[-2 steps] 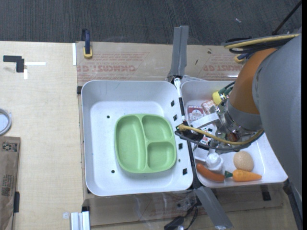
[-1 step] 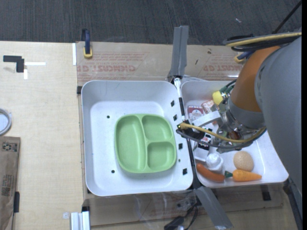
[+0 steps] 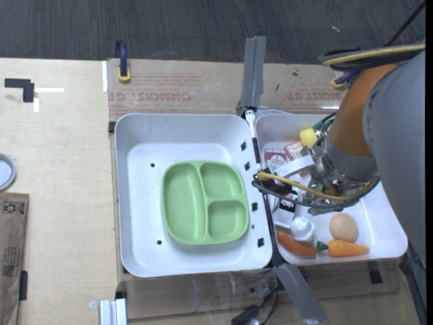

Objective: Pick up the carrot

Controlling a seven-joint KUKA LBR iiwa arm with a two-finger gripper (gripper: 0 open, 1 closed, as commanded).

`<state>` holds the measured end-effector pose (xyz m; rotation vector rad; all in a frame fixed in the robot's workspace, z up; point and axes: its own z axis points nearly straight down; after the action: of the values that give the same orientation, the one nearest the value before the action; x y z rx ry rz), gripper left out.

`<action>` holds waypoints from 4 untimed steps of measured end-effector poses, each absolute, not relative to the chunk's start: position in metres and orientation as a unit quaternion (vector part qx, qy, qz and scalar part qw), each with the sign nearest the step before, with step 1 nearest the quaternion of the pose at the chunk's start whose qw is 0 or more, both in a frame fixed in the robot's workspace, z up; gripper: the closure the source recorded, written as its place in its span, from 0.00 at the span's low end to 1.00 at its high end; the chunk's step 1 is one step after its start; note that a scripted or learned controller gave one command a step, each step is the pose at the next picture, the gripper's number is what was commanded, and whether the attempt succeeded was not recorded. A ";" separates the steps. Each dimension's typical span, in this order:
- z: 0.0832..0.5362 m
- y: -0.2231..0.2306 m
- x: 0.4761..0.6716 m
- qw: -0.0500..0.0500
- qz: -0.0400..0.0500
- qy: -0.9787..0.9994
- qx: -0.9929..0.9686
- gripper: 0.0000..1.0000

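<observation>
Two carrots (image 3: pixel 348 249) — one egg (image 3: pixel 343 227) — one green tray (image 3: pixel 205 202).

We see the carrot (image 3: pixel 346 249) lying flat along the near wall of the right bin (image 3: pixel 389 239), orange, its green stem end pointing left and its tapered tip pointing right. It sits just below a tan egg (image 3: pixel 344 227), close to or touching it.
</observation>
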<state>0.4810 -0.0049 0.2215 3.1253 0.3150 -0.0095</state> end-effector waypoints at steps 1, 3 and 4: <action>0.224 0.091 0.477 0.000 -0.003 0.217 0.976 1.00; 0.190 0.086 0.477 -0.002 -0.003 0.716 0.698 1.00; 0.198 0.085 0.477 -0.002 -0.004 0.714 0.700 1.00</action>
<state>0.4771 0.0847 0.1982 2.2023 2.2463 -0.0126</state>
